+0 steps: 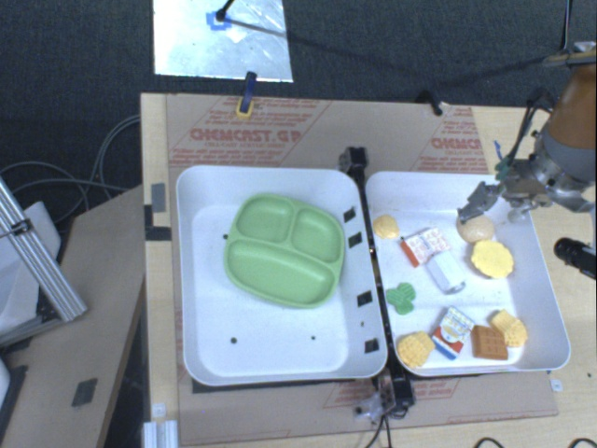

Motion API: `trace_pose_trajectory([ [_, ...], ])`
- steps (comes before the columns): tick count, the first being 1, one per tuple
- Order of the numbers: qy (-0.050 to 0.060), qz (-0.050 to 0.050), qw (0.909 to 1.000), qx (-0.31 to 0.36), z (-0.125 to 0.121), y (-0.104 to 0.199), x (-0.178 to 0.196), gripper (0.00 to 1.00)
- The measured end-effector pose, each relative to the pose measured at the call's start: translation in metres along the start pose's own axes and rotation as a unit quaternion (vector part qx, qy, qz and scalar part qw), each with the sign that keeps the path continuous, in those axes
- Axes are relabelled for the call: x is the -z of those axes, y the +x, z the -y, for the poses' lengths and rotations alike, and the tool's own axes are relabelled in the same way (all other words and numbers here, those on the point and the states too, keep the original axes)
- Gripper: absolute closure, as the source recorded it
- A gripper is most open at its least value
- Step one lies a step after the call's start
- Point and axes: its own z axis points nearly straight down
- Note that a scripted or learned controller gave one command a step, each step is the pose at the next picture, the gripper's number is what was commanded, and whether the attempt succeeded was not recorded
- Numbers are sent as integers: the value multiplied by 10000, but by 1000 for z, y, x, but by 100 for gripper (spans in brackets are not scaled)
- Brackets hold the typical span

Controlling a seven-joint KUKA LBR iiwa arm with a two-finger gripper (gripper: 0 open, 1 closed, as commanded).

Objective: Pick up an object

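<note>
Reaching comes first: the grey end effector (492, 203) hangs near the right bin's (550, 292) far edge, just above a pale round bun toy (477, 229). I cannot tell its grip. Next it must drop straight down.

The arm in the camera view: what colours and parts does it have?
The arm is grey, with an orange band above the wrist. Its gripper is grey metal with two thin fingers. Thin dark cables run beside the wrist, near a small blue part.
</note>
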Motion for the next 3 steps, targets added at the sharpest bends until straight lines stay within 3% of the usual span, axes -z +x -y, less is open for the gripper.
trace_pose_trajectory([
  [1, -58, 11, 10000, 14, -2, 0, 7, 0],
  [3, -42, 5, 10000, 2, 2, 0, -97, 0],
])
